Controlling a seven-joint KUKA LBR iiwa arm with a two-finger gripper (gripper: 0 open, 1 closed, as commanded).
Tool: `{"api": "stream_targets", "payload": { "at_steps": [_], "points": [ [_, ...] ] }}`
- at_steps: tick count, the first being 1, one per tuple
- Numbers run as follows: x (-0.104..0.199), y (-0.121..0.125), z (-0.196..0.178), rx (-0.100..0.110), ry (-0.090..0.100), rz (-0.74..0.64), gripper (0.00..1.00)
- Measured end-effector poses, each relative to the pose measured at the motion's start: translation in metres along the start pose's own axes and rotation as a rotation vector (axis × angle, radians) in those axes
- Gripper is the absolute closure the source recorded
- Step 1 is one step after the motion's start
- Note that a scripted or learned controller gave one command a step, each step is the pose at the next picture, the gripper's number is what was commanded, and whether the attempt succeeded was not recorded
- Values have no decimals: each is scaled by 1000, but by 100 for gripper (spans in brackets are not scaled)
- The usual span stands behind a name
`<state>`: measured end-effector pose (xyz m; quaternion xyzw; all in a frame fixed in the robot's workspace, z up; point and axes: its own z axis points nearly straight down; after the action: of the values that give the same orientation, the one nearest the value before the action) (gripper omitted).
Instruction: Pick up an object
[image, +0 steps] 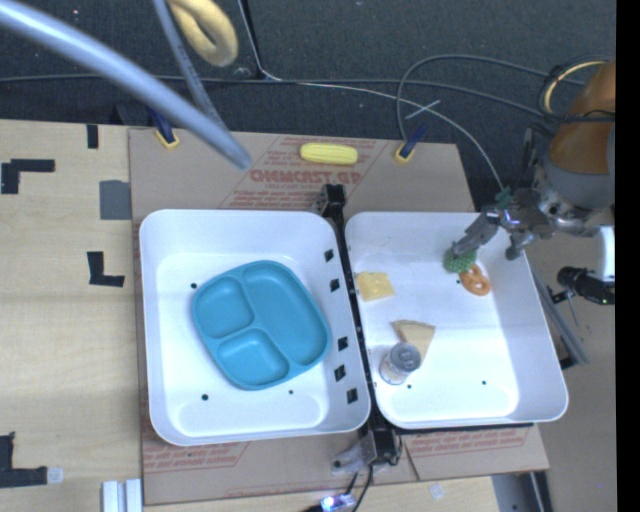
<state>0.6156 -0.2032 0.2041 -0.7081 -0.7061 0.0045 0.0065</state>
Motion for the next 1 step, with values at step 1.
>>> {"api": "stream_targets", "payload": {
  "at_steps": [1],
  "points": [
    [1, 3, -10, -14, -3, -4, 0]
  ]
}}
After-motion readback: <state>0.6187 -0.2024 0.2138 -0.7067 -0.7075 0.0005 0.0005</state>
